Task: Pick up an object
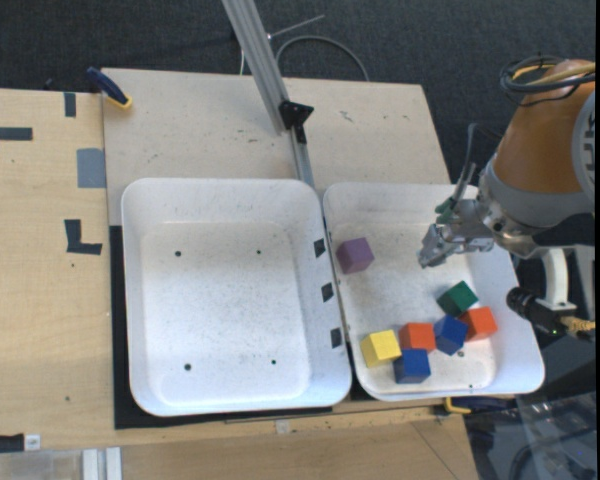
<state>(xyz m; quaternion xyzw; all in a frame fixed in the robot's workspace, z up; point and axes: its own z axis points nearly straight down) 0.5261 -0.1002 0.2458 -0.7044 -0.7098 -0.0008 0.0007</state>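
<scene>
The hand [437, 249] hangs in the right bin [500, 373] (whether released or clenched I cannot tell), between the purple cube [355, 255] and the green cube [459, 297], so it should drop squarely over the purple one, well apart from its neighbours.

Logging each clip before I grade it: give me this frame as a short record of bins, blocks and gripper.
right bin: holds all the blocks
purple block: alone, near the bin's left wall
green block: just below the gripper
clustered blocks: yellow block, two orange blocks, two blue blocks, along the near edge
left bin: white, beside the right bin
gripper: above the right bin; nothing seen held
</scene>
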